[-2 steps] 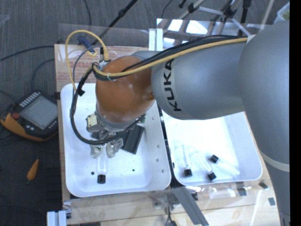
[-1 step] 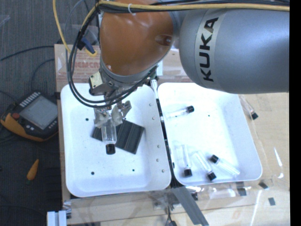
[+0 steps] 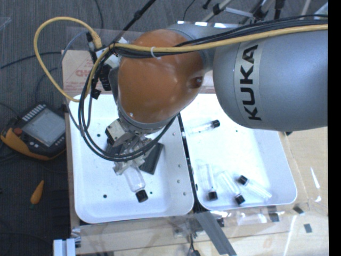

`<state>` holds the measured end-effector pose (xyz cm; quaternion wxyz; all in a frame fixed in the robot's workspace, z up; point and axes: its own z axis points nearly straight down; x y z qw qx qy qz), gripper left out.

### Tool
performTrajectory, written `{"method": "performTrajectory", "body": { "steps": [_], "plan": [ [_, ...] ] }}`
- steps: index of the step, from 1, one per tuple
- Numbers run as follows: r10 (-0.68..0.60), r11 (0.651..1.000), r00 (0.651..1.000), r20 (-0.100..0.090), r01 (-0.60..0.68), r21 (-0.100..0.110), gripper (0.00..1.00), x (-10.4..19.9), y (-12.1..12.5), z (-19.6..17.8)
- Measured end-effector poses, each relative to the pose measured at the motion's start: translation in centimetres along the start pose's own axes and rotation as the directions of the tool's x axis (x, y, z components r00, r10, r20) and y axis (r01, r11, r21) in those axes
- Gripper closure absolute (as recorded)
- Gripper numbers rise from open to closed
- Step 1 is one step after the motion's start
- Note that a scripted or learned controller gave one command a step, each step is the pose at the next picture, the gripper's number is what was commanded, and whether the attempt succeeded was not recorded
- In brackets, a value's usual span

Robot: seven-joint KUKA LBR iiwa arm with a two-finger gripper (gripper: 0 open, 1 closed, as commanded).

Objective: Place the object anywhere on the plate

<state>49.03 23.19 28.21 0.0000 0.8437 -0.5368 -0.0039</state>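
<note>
A clear vial with a black cap [image 3: 136,184] lies slanted in the left white bin [image 3: 96,196], cap end toward the front. My gripper [image 3: 133,161] hangs low over that bin, directly above the vial's upper end and touching or nearly touching it. The arm's orange wrist band [image 3: 154,73] and grey body hide the back of both bins. A dark grey slab [image 3: 152,158] shows just right of the gripper; I cannot tell whether it is part of the gripper or a separate thing. I cannot make out a plate.
The right white bin [image 3: 277,159] holds one capped vial [image 3: 205,126] near its back and several more [image 3: 234,188] at its front. A yellow cable [image 3: 48,41] loops at the upper left. A teach pendant [image 3: 37,132] and an orange-handled tool [image 3: 36,192] lie on the floor at the left.
</note>
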Motion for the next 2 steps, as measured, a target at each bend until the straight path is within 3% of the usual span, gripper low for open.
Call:
{"method": "performTrajectory", "body": {
  "steps": [1,2],
  "plan": [
    [0.000,1.000,1.000,0.000,0.000,0.000,0.00,0.01,-0.01,-0.01],
    [0.003,1.000,1.000,0.006,-0.003,-0.004,1.00,-0.12,-0.09,-0.69]
  ]
}}
